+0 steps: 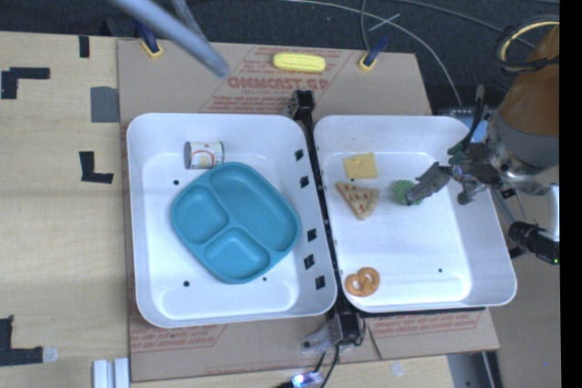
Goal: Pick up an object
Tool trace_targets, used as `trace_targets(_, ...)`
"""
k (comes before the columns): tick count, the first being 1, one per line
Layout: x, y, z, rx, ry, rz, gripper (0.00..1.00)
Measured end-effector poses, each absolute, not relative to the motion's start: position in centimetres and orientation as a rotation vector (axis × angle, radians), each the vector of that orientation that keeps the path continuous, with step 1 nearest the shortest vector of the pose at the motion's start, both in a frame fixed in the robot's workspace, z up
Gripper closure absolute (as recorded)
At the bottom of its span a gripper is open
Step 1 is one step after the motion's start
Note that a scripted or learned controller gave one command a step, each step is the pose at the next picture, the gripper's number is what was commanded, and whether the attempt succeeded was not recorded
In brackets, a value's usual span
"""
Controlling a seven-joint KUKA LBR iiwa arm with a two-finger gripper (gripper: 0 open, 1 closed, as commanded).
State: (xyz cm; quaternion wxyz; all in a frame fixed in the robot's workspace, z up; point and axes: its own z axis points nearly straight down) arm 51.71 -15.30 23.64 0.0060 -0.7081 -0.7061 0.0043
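The right bin (473, 277) holds a yellow cheese block (360, 165), a tan wedge-shaped slice (357, 199), a small green broccoli-like piece (401, 190) and a pretzel (362, 282). My gripper (424, 187) reaches in from the right, low over the bin. Its dark tip lies right against the green piece's right side. The grey arm with its orange band (532, 100) stands over the bin's right rim. Nothing shows the green piece lifted off the bin floor.
The left bin (145, 195) holds a blue divided plate (235, 220) and a small can (204, 154) lying at its upper left. A yellow corn-like object (298, 62) lies on the cardboard behind the bins. Cables run across the back.
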Motion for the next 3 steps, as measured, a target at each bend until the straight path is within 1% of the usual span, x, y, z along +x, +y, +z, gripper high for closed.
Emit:
trace_targets(1, 52.0, -15.2, 24.3, -2.219, -2.222, 0.002, 0.00)
trace_targets(3, 52.3, -16.6, 12.4, -2.218, -2.218, 0.007, 0.00)
